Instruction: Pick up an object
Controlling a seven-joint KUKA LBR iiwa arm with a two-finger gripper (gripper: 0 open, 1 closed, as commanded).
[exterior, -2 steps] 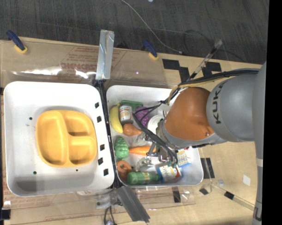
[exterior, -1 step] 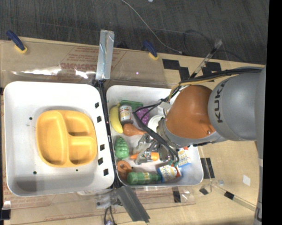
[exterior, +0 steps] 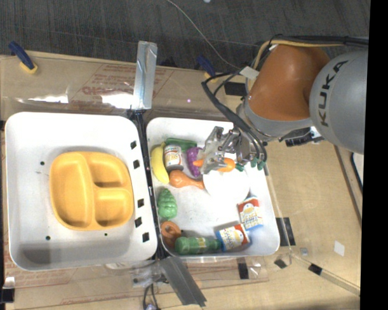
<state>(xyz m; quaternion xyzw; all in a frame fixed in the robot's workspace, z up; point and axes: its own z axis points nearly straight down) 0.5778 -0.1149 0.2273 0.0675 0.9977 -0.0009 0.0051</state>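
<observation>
Two white bins sit side by side on the tabletop. The left bin holds a yellow divided tray. The right bin carries a banana, a small jar, a purple piece, a green bumpy toy, a green bottle and two small cartons. The gripper hangs over this bin's upper middle, just beside an orange carrot-like piece; whether its jaws are spread or pinching cannot be told.
</observation>
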